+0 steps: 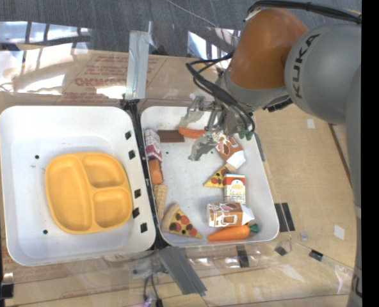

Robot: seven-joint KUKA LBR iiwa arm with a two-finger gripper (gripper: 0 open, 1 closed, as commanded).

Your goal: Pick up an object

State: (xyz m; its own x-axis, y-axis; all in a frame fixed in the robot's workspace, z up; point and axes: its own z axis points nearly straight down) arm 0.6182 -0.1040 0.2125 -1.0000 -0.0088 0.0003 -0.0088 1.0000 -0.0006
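Toys, small plastic food shapes such as a carrot (228, 233) and pizza wedge (180, 222), lie in the right bin (266, 190), where the metal gripper (201, 138) hangs open, its wrist masking items behind.

The bench (305, 165) is covered in brown cardboard under clear plastic sheeting. Two shallow white bins sit directly on it, touching side by side: the left bin (16, 171) and the right bin (266, 197).
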